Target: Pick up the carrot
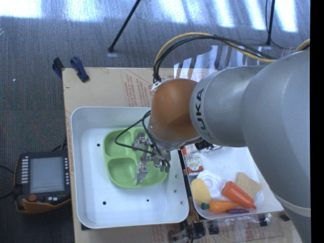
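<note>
Cardboard-topped bench (109,87), two white bins, arm hanging over the wrong one.

We see the gripper (143,170) above the green divided plate (117,162) in the left bin (86,186); we can't tell how its fingers sit. The carrot (238,194) lies in the right bin (230,163), crowded by a smaller carrot (223,205), lemon (200,191) and bread slice (248,184), under the big grey arm (253,110).

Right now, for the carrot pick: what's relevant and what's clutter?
Relevant:
carrot, in the right bin
gripper, over the green tray in the left bin

Clutter:
green tray
smaller carrot
yellow lemon-like piece
bread slice
white piece
handheld controller
</note>
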Robot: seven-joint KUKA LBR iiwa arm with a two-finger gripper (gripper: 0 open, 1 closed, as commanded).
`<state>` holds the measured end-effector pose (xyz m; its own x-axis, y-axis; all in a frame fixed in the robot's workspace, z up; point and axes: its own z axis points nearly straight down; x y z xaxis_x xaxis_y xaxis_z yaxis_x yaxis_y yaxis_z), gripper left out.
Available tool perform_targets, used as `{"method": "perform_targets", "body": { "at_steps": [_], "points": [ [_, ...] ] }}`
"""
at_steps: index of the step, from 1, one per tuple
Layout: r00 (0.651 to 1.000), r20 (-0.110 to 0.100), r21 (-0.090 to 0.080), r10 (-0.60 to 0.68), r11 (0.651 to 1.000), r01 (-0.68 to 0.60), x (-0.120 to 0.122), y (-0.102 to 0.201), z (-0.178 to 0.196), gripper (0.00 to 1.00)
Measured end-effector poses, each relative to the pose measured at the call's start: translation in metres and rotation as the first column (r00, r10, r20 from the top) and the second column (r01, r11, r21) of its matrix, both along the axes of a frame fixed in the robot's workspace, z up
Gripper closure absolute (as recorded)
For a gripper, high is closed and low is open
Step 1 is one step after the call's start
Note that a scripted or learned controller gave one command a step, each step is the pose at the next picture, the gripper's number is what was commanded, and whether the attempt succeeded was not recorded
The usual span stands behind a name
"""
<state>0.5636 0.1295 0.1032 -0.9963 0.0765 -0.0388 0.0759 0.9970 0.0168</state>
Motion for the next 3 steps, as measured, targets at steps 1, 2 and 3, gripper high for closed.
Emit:
{"method": "perform_targets", "body": {
  "at_steps": [1,2,3],
  "points": [
    [0.999,-0.027,-0.009,-0.034,0.999,0.034,0.045,0.07,-0.01,0.0],
    [0.996,-0.02,-0.005,-0.083,0.997,0.083,0.079,0.087,0.188,0.0],
    [0.986,-0.053,-0.02,-0.159,0.987,0.158,0.003,0.114,0.05,0.0]
  ]
}}
